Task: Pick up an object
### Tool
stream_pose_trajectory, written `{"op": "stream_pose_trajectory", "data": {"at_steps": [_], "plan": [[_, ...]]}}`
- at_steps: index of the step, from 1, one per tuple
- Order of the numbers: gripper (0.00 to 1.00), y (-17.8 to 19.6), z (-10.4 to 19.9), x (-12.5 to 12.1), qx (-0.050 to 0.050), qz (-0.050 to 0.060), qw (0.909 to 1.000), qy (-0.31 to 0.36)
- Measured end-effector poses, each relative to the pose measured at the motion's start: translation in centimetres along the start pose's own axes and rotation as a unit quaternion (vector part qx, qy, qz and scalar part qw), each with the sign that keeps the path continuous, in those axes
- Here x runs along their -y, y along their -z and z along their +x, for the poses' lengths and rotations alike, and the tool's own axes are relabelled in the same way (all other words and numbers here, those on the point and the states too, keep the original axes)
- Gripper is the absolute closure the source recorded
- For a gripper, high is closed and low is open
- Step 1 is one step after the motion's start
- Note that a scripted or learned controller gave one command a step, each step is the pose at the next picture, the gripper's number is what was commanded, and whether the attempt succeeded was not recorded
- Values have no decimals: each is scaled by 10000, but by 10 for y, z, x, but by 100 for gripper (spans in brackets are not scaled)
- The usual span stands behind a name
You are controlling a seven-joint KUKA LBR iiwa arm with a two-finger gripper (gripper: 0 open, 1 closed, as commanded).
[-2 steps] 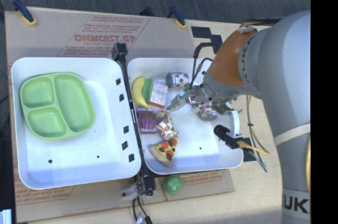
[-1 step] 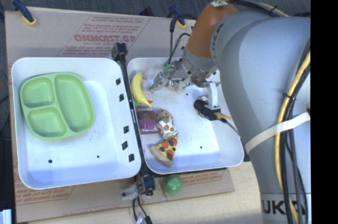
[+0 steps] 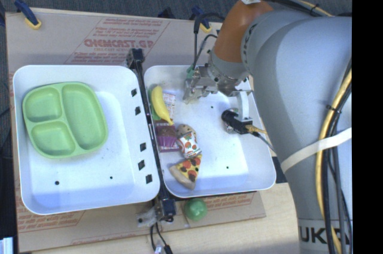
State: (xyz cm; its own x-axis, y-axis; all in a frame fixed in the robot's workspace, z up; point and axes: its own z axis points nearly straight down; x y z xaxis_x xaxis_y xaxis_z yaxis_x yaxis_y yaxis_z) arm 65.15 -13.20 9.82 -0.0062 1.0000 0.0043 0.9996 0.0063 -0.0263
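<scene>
Hand point(image 3: 194, 91) low in right bin point(image 3: 257, 172), beside banana point(image 3: 158, 103); finger state cannot be determined.

Gripper point(image 3: 194, 90) fingers too small to tell apart; arm point(image 3: 299, 97) cut off at right, hiding right bin point(image 3: 263, 172) corner.

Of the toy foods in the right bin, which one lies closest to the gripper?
The yellow banana, at the bin's upper left, lies closest to the gripper. The pizza slice lies much farther, toward the near edge.
</scene>
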Motion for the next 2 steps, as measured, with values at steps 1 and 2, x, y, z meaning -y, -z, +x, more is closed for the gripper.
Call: {"op": "stream_pose_trajectory", "data": {"at_steps": [1,2], "plan": [[100,95,99,2,11,-142,9999,7],[100,109,130,73,23,-114,9999,10]]}}
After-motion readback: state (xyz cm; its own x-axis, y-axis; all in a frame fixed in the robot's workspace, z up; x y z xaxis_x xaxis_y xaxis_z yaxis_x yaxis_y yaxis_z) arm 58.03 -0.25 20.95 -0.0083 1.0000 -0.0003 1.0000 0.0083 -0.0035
